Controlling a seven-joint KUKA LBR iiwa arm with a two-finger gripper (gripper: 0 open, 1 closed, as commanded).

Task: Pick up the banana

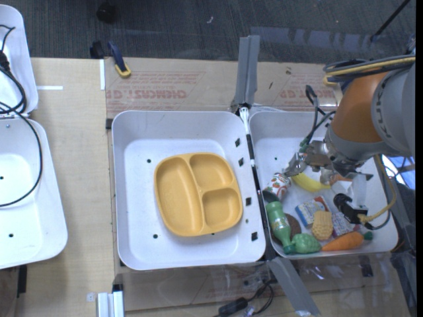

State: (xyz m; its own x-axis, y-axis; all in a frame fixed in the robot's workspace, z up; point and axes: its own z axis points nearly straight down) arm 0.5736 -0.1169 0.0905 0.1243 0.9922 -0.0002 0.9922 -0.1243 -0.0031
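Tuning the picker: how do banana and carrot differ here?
The banana is yellow; the carrot is orange. The banana lies mid-bin right under the gripper; the carrot lies at the near edge, away from it. The banana is partly covered by the arm; the carrot shows whole. Both lie in the right bin.

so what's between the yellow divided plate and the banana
In the camera view, the left bin's right wall and the right bin's left wall lie between the yellow divided plate and the banana, then a small red-and-white object beside the banana.

Yellow banana (312,181); mustard-yellow divided plate (197,193); white bins (132,177); orange carrot (342,242); green bottle (280,224).
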